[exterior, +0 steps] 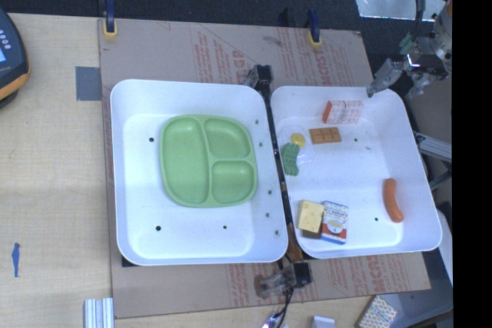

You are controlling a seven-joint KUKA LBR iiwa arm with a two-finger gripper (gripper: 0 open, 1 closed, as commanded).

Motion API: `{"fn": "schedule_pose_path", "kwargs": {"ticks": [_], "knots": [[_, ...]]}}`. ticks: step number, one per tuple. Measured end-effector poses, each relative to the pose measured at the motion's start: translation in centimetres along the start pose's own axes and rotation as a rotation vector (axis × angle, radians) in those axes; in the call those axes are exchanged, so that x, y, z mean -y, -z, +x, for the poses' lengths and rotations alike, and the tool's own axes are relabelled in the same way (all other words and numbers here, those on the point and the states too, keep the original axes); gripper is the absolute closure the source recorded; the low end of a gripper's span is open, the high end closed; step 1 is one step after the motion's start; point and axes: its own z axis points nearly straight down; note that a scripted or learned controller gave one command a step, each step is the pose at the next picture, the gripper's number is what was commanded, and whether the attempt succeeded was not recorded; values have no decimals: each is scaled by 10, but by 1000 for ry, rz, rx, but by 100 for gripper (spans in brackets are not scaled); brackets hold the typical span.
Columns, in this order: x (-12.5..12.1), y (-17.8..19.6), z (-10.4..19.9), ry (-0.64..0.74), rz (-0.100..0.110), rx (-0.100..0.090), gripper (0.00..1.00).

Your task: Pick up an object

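Nearest you, at the front edge of the bench point(46, 188), a patterned item point(377, 313) was cut off by the frame; you could not identify it. In the right bin point(419, 200), the front held a yellow block point(310, 217) touching a small carton point(334, 222), with an orange sausage point(393, 200) well apart by the right wall. Open floor lay between them. Further back, a green piece point(290, 158) and a yellow piece point(297, 140) sat against the left wall, then a brown cracker point(324, 136) and a striped packet point(342, 112). The left bin point(127, 165) held a green divided plate point(207, 160), clear of all walls. The claw point(396, 77) hung over the right bin's far right corner, partly cut off; you could not tell its spread.
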Motion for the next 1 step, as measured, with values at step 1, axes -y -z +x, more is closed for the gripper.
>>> {"fn": "schedule_pose_path", "kwargs": {"ticks": [1], "knots": [[89,-139,67,1,19,-8,0]]}}
